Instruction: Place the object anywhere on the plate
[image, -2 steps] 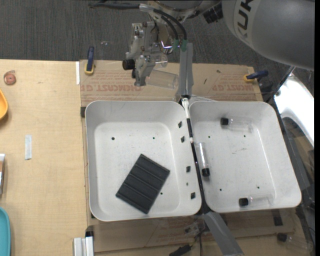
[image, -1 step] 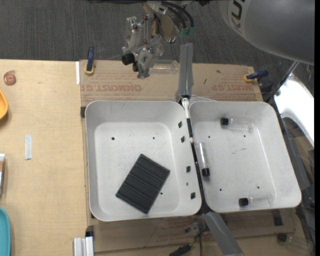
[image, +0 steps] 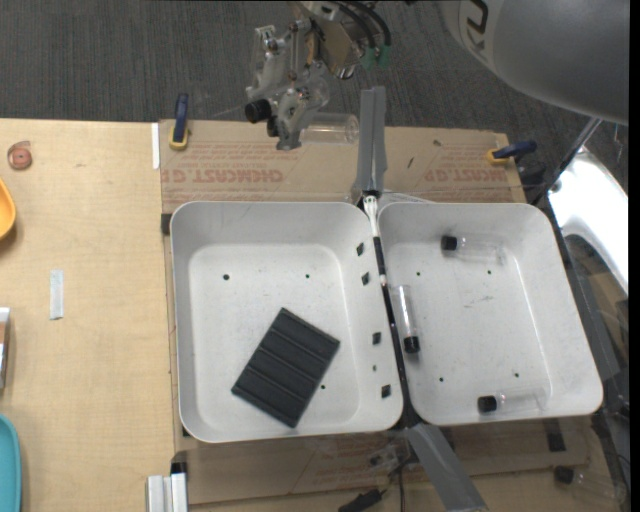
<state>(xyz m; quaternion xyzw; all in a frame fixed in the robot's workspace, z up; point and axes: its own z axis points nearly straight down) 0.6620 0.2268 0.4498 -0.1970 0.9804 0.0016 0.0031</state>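
1. Up at twelve o'clock, beyond the far rims of both bins, the metal two-finger gripper (image: 290, 95) hangs over the brown cardboard sheet (image: 330, 165) printed with red lettering. It is a tangle of grey brackets and black parts, and whether it is parted or closed cannot be told from this slant.
2. Just at three o'clock of the gripper lies a clear plastic tube (image: 335, 127) on the cardboard; whether the gripper touches it cannot be told.
3. At one to two o'clock of the scene the broad grey arm (image: 545, 45) fills the upper right corner.
4. Below the gripper, toward seven o'clock of the scene's middle, sits the left shallow white bin (image: 195, 240). A flat black ribbed rectangular plate (image: 287, 366) lies tilted on its floor, toward the six o'clock side of that bin.
5. At three o'clock of it, touching along the shared edge, stands the right shallow white bin (image: 540, 250). It holds three clear vials with black caps — one (image: 452, 243) near the bin's eleven o'clock corner, one (image: 407, 322) along its nine o'clock wall, one (image: 497, 403) near its six o'clock rim. All are well apart from the plate.
6. Blue-and-yellow clamps (image: 180, 120) pin the cardboard at ten o'clock and another (image: 508, 152) at two o'clock.
7. Out at nine o'clock stretches the pale wooden bench top (image: 90, 220).
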